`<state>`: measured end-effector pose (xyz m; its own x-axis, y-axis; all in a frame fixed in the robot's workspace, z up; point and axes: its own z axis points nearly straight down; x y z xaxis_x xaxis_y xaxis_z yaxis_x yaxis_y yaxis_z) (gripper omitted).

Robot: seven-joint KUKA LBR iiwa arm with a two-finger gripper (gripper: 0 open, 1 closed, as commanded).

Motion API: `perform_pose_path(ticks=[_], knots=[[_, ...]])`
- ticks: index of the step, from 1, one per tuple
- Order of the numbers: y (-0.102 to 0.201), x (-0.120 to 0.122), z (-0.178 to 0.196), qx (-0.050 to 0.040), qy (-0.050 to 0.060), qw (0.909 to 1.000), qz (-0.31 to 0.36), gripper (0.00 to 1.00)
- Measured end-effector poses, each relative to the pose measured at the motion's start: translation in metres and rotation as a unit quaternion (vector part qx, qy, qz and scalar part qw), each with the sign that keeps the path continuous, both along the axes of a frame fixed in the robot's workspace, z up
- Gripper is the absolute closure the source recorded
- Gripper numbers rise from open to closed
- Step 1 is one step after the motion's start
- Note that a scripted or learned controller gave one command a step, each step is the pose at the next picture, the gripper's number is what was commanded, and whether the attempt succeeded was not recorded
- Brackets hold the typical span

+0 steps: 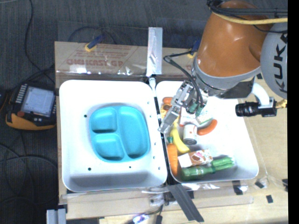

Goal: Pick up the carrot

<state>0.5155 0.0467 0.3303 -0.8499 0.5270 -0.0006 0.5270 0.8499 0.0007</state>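
Carrot (172,158) is lying in the right bin (243,139), against that bin's left wall, at about 7 o'clock from the bin centre. It is showing as a short orange body, wider at its upper end and tapering toward the lower end near the bin's front-left corner. Its surface is appearing smooth and uniformly orange. A yellow banana (179,140) is touching or overlapping its upper end at 1 o'clock. A small carton (196,158) with a red-and-white label is sitting just beside it at 3 o'clock, and a green vegetable item (208,168) is lying near it at 4 o'clock.

End effector (167,124) is hanging over the left part of the right bin, at 12 o'clock from the carrot, apart from it. Whether its fingers are spread or closed cannot be determined, and no object is showing between them. The arm (229,41), with its orange band, is reaching in from 2 o'clock.

A white cylindrical can (189,132) and an orange-red sausage-shaped item (208,126) are resting near the bin centre. The left bin (74,97) is holding a blue compartment tray (120,132). Both bins are sitting side by side on the counter (271,143).
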Motion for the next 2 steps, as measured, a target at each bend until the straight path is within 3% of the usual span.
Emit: perform_pose_path(ticks=[1, 2], knots=[[-0.040, 0.082, 0.093, -0.0011, -0.002, 0.9974, 0.073, 0.00], [0.021, 0.071, 0.105, -0.0005, -0.002, 0.9889, 0.149, 0.00]])
